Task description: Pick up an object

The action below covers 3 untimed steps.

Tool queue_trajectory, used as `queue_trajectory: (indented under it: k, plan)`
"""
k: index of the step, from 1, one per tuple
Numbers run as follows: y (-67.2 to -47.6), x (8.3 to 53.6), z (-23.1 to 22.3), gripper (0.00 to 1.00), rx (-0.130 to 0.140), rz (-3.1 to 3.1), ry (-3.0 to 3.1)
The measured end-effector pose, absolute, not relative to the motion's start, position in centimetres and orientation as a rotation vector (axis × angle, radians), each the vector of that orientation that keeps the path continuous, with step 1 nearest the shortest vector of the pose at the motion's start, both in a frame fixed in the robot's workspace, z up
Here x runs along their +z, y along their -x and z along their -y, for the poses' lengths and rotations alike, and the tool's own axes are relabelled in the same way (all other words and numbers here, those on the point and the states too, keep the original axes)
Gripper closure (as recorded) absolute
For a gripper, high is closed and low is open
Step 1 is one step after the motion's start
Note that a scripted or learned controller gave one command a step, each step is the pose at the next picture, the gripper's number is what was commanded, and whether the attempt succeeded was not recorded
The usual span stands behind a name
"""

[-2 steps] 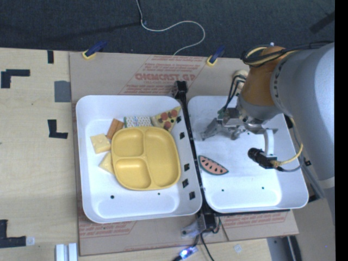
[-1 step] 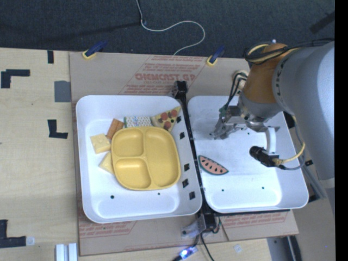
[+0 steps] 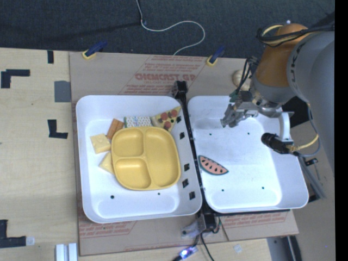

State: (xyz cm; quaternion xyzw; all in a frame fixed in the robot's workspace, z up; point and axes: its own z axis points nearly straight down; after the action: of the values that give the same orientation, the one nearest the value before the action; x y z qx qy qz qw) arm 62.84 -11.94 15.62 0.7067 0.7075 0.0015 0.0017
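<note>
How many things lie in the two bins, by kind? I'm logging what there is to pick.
Yellow divided plate: 1
Watermelon slice: 1
Pizza slice: 1
Tan crackers or bread pieces: about 3, partly under the plate
Patterned piece: 1, too small to identify
Total: about 7

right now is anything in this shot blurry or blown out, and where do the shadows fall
In the camera view, lighting is even and soft; the white bins are bright but keep their edges. The gripper looks slightly soft, and a faint shadow lies on the bin floor just below it. The watermelon slice toy and yellow divided plate are sharp, with thin shadows.
</note>
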Motion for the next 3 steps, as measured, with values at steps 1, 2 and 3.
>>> queue_trajectory:
  k: [1,2,3]
  plan:
    - [-63.2,20.0,11.4,1.0,0.005,-2.223,-2.217]
    - [-63.2,22.6,11.3,1.0,0.002,-2.223,-2.219]
    - [-60.4,21.4,6.8,1.0,-0.003,-2.229,-2.219]
